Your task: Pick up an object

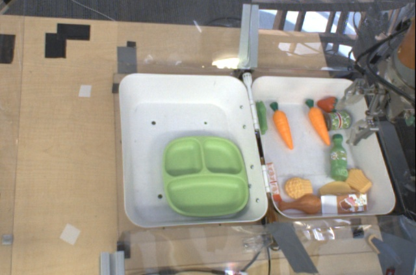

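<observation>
1. Wooden bench [58,157] carries black squares of tape at its far left, with dark carpet beyond.
2. Left bin [140,104] holds a green divided plate [205,175].
3. Right bin [296,88] holds the toy food.
4. Gripper [365,112] hangs over that bin's right rim, just beside a small can [338,120]; whether it is clenched or released cannot be told.
5. Two carrots [282,127] lie near the middle, a green bottle [338,158] to their right.
6. A carton [351,203] at the near wall has a red-and-white label, unreadable.
</observation>
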